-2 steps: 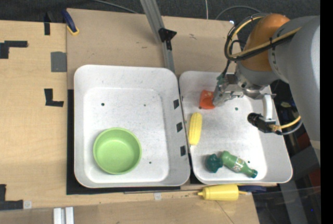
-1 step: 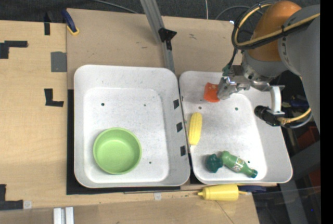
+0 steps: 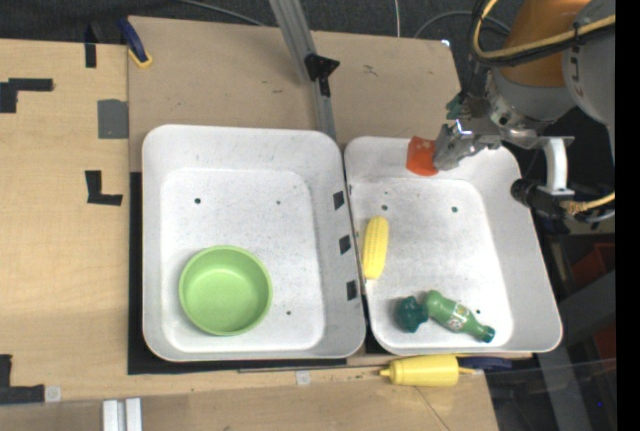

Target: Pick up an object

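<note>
My gripper (image 3: pixel 448 151) hangs over the far rim of the right bin (image 3: pixel 520 249), under the arm's orange band. A small red-orange object (image 3: pixel 420 157) sits right against the gripper's left side at that rim; whether it is gripped is unclear. A yellow corn cob (image 3: pixel 374 246) lies along the right bin's left wall. A green bottle (image 3: pixel 452 312) lies on its side near that bin's front. A light green bowl (image 3: pixel 225 290) stands in the front left of the left bin (image 3: pixel 250 159).
A yellow squeeze bottle (image 3: pixel 425 371) lies on the bench just in front of the right bin. A slanted metal pole (image 3: pixel 290 9) rises behind the bins' shared edge. Cables loop behind the arm at the right.
</note>
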